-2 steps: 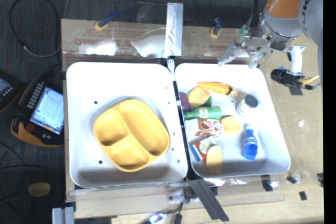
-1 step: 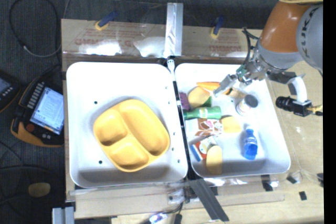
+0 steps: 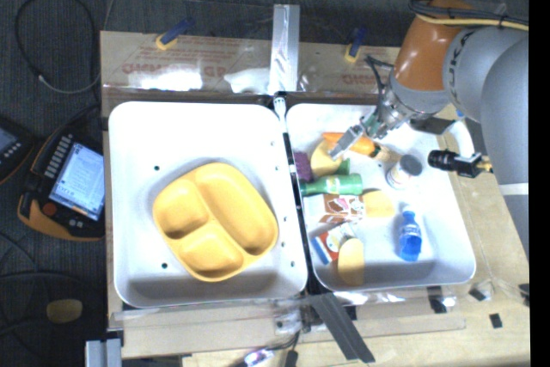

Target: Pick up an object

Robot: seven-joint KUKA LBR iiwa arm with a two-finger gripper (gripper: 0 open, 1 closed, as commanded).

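Yellow tray [image 3: 216, 219] mid left bin [image 3: 137, 133], open floor around, gripper [image 3: 338, 148] over cluttered right bin [image 3: 447, 219], grip unclear

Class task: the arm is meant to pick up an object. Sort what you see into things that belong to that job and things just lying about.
Belongs to the job:
gripper
right bin
green bottle
blue bottle
yellow block

Just lying about:
yellow tray
left bin
handheld screen
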